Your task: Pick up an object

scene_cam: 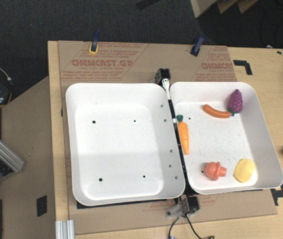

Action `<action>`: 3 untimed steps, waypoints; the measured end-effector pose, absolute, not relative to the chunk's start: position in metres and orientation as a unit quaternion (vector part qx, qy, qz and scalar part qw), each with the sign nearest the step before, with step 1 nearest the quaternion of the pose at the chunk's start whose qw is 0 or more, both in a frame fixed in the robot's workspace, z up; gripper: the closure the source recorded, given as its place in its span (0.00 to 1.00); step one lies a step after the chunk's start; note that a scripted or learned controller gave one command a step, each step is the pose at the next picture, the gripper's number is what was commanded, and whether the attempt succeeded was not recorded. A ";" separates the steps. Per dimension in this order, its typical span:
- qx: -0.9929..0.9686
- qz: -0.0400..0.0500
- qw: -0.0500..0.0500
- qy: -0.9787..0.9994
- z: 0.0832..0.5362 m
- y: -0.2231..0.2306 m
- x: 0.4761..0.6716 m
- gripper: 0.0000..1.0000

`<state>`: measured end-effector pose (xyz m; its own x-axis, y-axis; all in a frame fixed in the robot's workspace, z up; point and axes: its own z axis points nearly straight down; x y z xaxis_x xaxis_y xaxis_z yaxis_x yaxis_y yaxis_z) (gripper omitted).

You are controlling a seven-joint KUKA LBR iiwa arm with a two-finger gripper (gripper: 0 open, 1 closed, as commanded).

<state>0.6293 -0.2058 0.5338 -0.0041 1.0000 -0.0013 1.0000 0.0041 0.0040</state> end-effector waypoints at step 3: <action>0.706 0.001 0.002 0.708 0.534 -0.184 0.643 0.00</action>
